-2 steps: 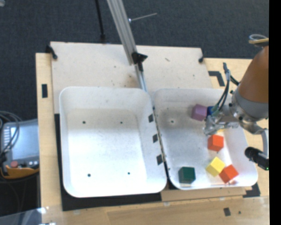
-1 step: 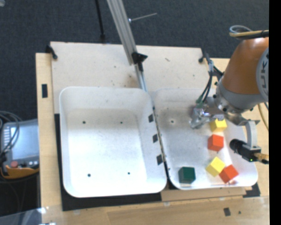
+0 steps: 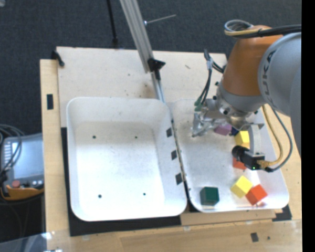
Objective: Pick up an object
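My gripper hangs over the upper left part of the right bin, pointing down at the bin floor. Nothing shows between its tips. Just to its right a pink-purple block lies partly under the wrist, and beside that a yellow block. At the bin's front edge a green block sits alone. A second yellow block and an orange-red block touch each other at the front right. A small red piece peeks out beside a black fitting on the arm.
The left bin stands beside the right one, and the two share a raised middle rim. A slanted aluminium post rises behind the bins. The arm's cables loop over the right bin's far side.
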`<state>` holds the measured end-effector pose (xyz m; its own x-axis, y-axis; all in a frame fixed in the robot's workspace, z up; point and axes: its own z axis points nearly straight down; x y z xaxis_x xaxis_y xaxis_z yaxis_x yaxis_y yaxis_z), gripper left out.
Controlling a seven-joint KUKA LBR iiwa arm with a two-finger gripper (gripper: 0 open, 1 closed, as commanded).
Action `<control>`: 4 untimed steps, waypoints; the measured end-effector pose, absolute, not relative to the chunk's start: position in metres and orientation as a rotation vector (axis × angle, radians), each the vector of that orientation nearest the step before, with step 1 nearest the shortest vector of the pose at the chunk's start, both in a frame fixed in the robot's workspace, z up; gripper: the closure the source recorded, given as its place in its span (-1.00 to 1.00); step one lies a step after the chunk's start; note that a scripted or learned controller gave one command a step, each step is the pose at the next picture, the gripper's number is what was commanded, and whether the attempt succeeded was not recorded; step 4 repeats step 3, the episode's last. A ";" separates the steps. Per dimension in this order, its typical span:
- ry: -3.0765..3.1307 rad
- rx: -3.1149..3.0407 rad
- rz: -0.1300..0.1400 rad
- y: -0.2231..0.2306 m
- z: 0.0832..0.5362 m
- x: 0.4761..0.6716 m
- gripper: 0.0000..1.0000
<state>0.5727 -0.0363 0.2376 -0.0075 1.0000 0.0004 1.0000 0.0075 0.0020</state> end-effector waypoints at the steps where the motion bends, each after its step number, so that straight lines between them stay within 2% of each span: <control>1: 2.228 2.213 0.002 0.014 0.228 0.595 1.00; 2: 2.228 2.212 0.005 0.054 0.233 0.624 1.00; 3: 2.226 2.214 0.002 0.098 0.226 0.641 1.00; 4: 2.226 2.214 0.002 0.098 0.226 0.641 1.00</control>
